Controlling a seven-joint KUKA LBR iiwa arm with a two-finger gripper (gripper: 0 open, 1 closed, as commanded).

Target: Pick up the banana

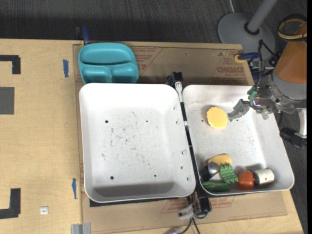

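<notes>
Bench seen from above, at a slant. Two white bins stood side by side on brown cardboard (204, 62). The left bin (92, 130) showed faint grey scuffs on its floor. A teal tray (108, 62) lay just behind it, touching its far rim.

The arm (292, 67) reached in from the right over the right bin (263, 140). The gripper (239, 110) hung above that bin's far half, just right of a yellow disc (217, 117) and apart from it. Nothing was seen held. Whether the gripper was open or closed could not be told.

The banana (220, 158) lay at the near end of the right bin, well apart from the gripper. It showed as a short yellow curve, partly hidden within a cluster of things. A dark can (211, 169) touched it on the near side, and a green toy (227, 173) lay against both. A long green piece (215, 184) rested along the near wall. A red item (246, 179) and a white cylinder (265, 176) lay to the right, touching each other.
</notes>
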